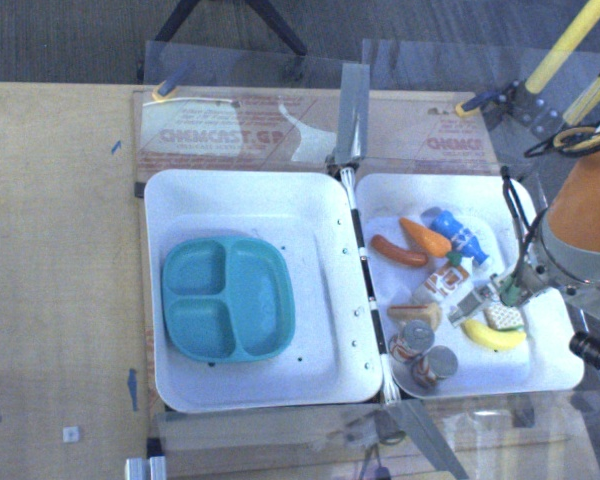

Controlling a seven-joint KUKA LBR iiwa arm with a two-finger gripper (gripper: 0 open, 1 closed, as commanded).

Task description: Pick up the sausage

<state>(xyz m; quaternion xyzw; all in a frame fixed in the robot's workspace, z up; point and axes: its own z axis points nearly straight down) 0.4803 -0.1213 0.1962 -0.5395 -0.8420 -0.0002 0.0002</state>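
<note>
The sausage (pixel 400 252), reddish-brown and slightly curved, lies in the upper left part of the right bin (pixel 555 368), close to the divider. An orange carrot (pixel 425 236) rests just above and to its right. My gripper (pixel 498 298) hangs low over the right side of that bin, near the banana (pixel 495 336), roughly a hand's width right of and below the sausage. The sausage lies free, apart from the gripper. The arm's orange band (pixel 585 208) rises at the right edge.
Crowded around the sausage in the right bin are a blue bottle (pixel 456 234), a small carton (pixel 445 280), a bread piece (pixel 415 314) and two cans (pixel 427 352). The left bin (pixel 180 193) holds a teal divided plate (pixel 227 299).
</note>
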